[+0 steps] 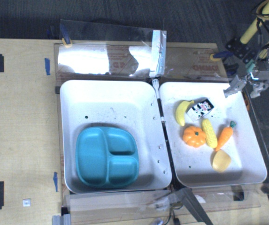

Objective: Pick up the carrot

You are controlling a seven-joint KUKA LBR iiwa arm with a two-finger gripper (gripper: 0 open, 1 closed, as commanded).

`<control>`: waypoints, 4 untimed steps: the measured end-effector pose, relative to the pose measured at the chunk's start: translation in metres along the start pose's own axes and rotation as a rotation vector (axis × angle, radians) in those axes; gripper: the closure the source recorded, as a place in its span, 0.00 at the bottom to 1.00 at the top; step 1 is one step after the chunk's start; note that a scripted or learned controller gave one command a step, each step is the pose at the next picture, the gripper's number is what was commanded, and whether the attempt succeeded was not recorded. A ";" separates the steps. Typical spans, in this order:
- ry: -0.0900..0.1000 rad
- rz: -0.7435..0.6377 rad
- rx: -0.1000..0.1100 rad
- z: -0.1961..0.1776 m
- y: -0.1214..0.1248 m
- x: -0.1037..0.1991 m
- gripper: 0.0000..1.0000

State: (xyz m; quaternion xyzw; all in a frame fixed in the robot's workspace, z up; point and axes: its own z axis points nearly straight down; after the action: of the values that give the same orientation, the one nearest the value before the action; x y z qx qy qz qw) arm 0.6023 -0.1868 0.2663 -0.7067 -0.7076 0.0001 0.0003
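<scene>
2 white bins sit side by side on the bench, and the task's thing is in the right bin (251,139): the carrot (225,136) lies on the bin floor toward the right side, tilted, its green top pointing up and away and its orange tip pointing down toward a pale yellow lemon-like piece (221,161) just beside it. Immediately to its left is a corn cob (209,132), close enough that the 2 look nearly touching, and beyond that a small orange pumpkin (194,136), a banana (183,110) and a black-and-white patterned item (201,108). The left bin (78,97) holds a teal divided tray (107,156).

As for progress, nothing of the pick appears done. The gripper (233,89) is at the upper right corner of the right bin, near its rim and well apart from the carrot, with nothing visible between its tips. Whether it is spread or closed cannot be told from this angle (the wrist hardware and cables clutter that corner).

By my judgement the whole job is left: travel over the carrot, descend, close on it and lift. The corn's closeness on the left could crowd a grasp, so closing across the carrot's middle looks wisest.
</scene>
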 end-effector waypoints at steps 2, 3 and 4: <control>-0.007 0.064 -0.028 0.124 -0.028 -0.032 0.00; -0.010 0.069 -0.042 0.126 -0.030 -0.032 0.00; -0.012 0.067 -0.050 0.128 -0.031 -0.031 0.00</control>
State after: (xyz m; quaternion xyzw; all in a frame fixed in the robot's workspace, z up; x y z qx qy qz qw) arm 0.5714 -0.2175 0.1388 -0.7297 -0.6833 -0.0132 -0.0215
